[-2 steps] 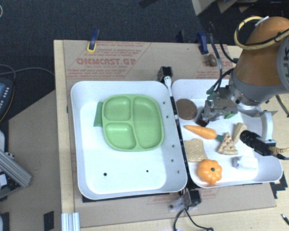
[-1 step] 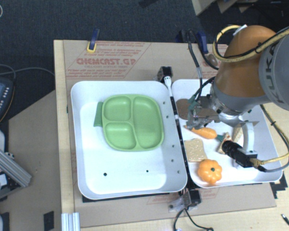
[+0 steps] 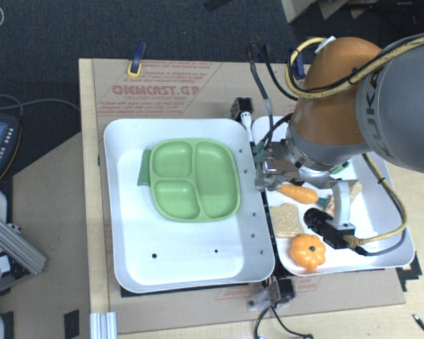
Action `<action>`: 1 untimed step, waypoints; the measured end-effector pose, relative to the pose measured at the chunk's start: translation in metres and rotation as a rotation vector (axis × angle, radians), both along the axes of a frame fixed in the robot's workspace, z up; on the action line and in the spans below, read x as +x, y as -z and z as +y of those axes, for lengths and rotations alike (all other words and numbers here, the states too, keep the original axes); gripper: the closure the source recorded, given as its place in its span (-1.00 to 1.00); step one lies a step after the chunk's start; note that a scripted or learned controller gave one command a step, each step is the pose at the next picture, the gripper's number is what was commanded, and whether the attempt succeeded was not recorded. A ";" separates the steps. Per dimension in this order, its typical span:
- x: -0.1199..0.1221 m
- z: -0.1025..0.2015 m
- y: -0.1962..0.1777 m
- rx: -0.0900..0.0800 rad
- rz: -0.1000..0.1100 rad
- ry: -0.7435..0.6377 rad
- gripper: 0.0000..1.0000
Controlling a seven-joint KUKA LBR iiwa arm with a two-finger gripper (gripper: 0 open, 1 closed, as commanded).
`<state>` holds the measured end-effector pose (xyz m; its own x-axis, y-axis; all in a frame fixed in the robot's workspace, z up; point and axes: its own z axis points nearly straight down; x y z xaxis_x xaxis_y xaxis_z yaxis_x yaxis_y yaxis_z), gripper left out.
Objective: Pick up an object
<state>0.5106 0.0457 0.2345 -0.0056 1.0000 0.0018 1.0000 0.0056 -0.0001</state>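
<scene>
The gripper (image 3: 286,179) sits low over the right bin (image 3: 385,256), just above a toy carrot (image 3: 297,193); the wrist hides its jaws, so their state is unclear.

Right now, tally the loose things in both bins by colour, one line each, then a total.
Green: 1, the divided plate in the left bin.
Orange: 2, the carrot and the small pumpkin in the right bin.
Tan: 1, the cracker in the right bin.
Total: 4 in sight; the arm covers part of the right bin, so more may lie beneath it.
</scene>
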 end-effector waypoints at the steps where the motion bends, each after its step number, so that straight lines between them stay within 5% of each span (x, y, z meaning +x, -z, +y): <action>1: 0.006 0.001 0.020 -0.002 0.004 0.005 1.00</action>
<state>0.5164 0.0468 0.2148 -0.0004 1.0000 0.0001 1.0000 0.0004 -0.0043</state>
